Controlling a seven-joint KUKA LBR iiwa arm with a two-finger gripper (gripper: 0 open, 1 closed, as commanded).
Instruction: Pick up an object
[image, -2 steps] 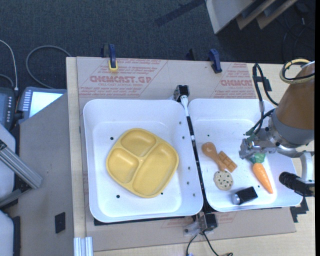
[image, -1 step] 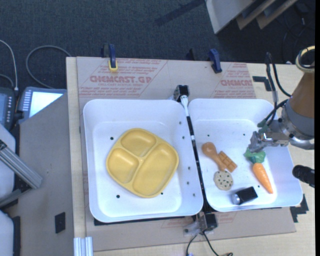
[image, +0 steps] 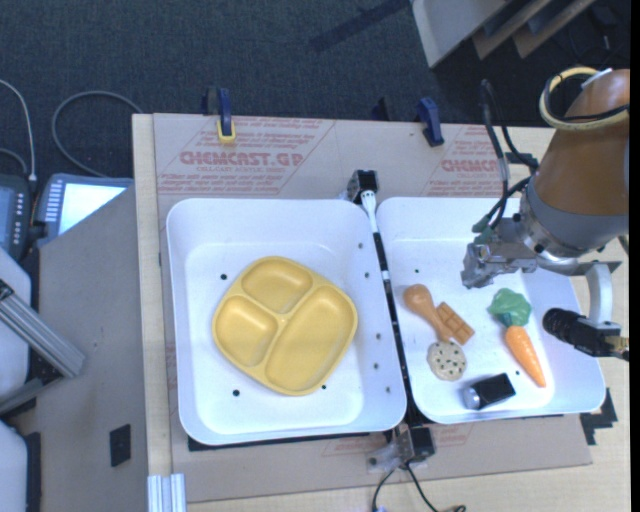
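Over the right bin (image: 560, 400), the gripper (image: 487, 268) hangs above bare floor; whether it is clenched I cannot tell. Nearby lie a carrot (image: 520, 340), cookie (image: 446, 360) and wooden spoon (image: 428, 306).

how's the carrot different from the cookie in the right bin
The carrot is long and tapered, orange with a green leafy top; the cookie is round, flat and tan with dark specks. The carrot is the longer of the two and lies near the bin's right side, while the cookie sits nearer the middle divider. Both lie loose in the right bin, apart from the end effector.
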